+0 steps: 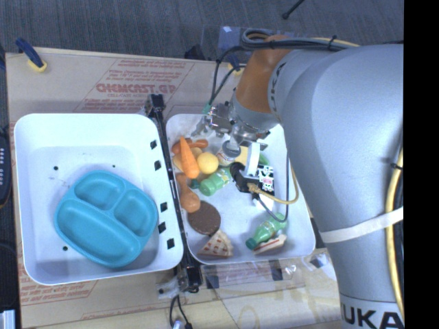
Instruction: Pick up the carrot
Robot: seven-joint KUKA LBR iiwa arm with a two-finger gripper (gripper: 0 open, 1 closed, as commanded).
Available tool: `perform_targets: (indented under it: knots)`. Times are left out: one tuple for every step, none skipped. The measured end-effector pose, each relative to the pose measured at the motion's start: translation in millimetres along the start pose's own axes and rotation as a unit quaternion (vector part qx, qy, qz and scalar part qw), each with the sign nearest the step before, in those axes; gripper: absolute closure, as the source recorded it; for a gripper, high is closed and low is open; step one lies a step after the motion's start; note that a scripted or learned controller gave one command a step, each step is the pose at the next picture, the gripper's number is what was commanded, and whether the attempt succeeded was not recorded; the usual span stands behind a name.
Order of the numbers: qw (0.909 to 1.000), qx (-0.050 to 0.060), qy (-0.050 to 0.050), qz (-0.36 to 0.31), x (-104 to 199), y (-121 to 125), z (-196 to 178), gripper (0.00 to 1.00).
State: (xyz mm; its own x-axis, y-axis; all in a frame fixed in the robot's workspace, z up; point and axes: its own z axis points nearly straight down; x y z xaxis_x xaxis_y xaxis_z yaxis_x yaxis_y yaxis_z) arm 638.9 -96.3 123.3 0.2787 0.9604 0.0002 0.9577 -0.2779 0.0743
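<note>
Carrot (188,157) just left of hand (232,149) in right bin (300,219) — long axis running near-to-far beside yellow ball (207,163) — grip state impossible to tell.

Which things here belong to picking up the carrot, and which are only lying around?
For the job:
- carrot
- hand, above the right bin

Lying about:
- yellow ball
- brown round piece
- pizza slice
- green bottle
- blue divided plate in the left bin
</note>
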Motion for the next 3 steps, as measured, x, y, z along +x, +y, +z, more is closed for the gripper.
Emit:
perform_targets:
  knots:
    - [0.9921, 0.002, 0.003, 0.125, 1, 10, 0, 0.00]
    - [0.9942, 0.037, -0.002, 0.101, 53, -44, -77, 0.00]
    - [0.9938, 0.042, -0.005, 0.103, 50, -47, -72, 0.00]
